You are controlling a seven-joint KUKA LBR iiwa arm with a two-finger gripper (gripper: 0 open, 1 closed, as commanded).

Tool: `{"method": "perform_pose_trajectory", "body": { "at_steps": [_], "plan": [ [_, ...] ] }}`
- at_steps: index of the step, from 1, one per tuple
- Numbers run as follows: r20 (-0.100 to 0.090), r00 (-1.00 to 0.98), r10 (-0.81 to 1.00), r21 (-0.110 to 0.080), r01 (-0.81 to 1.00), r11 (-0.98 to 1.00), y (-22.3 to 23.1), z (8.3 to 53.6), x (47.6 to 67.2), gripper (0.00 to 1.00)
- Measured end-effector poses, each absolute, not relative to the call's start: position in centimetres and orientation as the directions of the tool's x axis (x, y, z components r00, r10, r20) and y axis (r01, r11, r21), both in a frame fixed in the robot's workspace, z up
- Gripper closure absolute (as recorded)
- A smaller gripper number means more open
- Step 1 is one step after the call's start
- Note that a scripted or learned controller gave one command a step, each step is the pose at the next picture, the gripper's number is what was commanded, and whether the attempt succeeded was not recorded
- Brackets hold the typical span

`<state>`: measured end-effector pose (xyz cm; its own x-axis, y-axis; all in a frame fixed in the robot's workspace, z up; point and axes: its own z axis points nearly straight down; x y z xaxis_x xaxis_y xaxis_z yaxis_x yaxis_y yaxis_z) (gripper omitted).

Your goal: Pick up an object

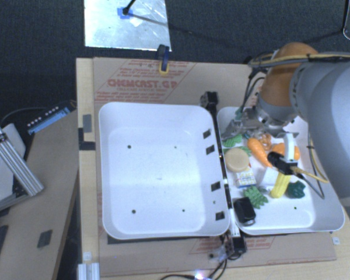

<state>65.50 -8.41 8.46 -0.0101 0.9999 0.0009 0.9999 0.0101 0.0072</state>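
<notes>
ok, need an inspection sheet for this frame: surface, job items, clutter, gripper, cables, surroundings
Surface: bench bears two white bins side by side; left bin and right bin joined by black clips.
Job's things: all in the right bin: orange carrot, round tan disc, yellow piece, green toys, black object, and other small items packed close.
Clutter: yellow-and-blue clamp at the board's far edge.
Grippers: gripper low over the right bin's far left corner; jaws' state cannot be told.
Cables: black cables along the wrist; one crosses the floor.
Surroundings: shiny sheet on dark carpet; aluminium frame at left.
</notes>
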Motion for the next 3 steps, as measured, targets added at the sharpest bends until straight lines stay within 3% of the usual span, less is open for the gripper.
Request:
{"method": "perform_pose_trajectory", "body": {
  "at_steps": [1, 2, 3],
  "plan": [
    [0.000, -0.006, 1.000, 0.008, 1.000, 0.006, -8.8, 9.8, 65.4, 1.00],
    [0.000, -0.007, 1.000, 0.008, 1.000, 0.007, -8.8, 9.8, 65.4, 0.00],
    [0.000, 0.000, 1.000, 0.000, 1.000, 0.000, -8.5, 8.4, 61.8, 0.00]
  ]
}}
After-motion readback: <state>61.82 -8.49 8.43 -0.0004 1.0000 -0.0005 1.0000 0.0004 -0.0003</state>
